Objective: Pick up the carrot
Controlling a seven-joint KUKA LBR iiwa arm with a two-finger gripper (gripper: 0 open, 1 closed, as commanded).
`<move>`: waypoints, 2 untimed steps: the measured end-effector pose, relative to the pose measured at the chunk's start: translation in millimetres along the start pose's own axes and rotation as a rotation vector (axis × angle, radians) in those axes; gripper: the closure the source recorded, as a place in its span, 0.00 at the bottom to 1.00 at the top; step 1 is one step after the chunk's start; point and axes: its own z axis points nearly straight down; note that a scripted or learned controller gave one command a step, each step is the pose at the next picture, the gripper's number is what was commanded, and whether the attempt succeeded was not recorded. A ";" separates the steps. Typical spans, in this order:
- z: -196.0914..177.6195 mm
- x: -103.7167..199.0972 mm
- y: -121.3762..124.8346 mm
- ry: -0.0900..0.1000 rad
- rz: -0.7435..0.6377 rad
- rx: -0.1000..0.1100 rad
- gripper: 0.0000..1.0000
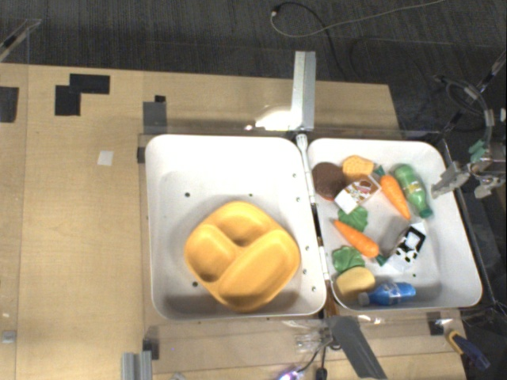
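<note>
Two orange carrots lie in the right bin (463, 244). One carrot (394, 195) is near the back, slanting beside a green vegetable (413, 187). The other carrot (356, 238) rests in the middle left of the bin, its leafy green end (356, 217) pointing back. Both lie free among the other toys, with nothing touching them from above.
Around the carrots are a brown round piece (325, 178), a yellow piece (357, 166), a red-and-white block (355, 193), a black-and-white block (409, 244), a blue bottle (391, 294) and a tan piece (355, 279). A yellow sectioned plate (242, 254) fills the left bin (170, 172). Grey hardware (453, 179) overhangs the right rim.
</note>
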 end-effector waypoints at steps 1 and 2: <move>-117.4 -0.6 38.3 -0.001 -0.224 -0.003 0.00; -17.1 60.8 105.3 0.000 -0.340 -0.001 0.00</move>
